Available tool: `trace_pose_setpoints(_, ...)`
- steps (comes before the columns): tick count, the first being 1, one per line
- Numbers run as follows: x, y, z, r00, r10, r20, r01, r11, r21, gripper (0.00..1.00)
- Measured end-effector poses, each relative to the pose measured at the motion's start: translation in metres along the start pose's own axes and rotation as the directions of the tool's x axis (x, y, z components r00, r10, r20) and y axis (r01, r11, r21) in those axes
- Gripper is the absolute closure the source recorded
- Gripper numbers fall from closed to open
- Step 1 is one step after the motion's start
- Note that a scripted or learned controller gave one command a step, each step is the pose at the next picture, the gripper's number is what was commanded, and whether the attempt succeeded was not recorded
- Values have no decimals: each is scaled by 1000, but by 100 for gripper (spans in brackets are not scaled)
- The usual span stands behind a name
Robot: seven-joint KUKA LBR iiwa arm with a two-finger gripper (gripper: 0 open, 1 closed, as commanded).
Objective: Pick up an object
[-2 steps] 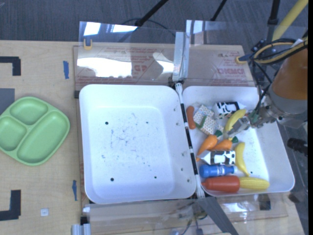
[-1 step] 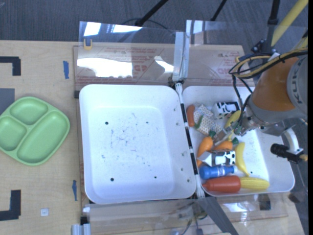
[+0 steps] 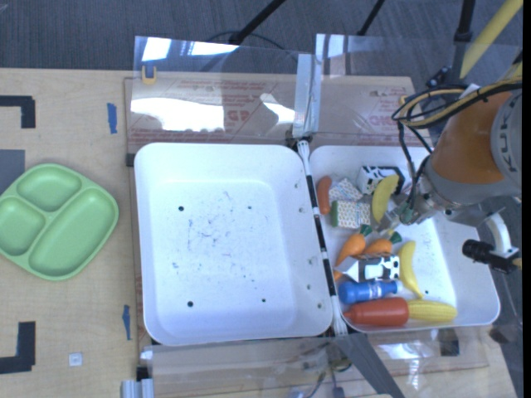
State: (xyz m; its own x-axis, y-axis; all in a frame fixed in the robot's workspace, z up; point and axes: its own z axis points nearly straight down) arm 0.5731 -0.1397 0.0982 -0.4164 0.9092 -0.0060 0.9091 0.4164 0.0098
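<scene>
While the arm (image 3: 477, 152) reaches into the right bin (image 3: 473, 301), its gripper (image 3: 404, 214) sits low among the toys, right of a yellow banana (image 3: 383, 196) and just above the orange carrots (image 3: 365, 245); how far it is open cannot be told. Below the carrots lie a black-and-white cow (image 3: 377, 268), a blue bottle (image 3: 365, 290), a red sausage (image 3: 377, 312) and a corn cob (image 3: 431, 311). Left of them, the left bin (image 3: 224, 230) carries faint blue marks.

A pale wooden bench (image 3: 66, 98) carries two shallow white bins side by side, the left bin (image 3: 224, 239) and the right bin (image 3: 465, 293), plus a green compartment plate (image 3: 54, 220) well left
</scene>
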Motion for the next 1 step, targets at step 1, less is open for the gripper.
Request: trace_pose_setpoints(1,33,38,-109,999,54,-4,-54,999,8,100)
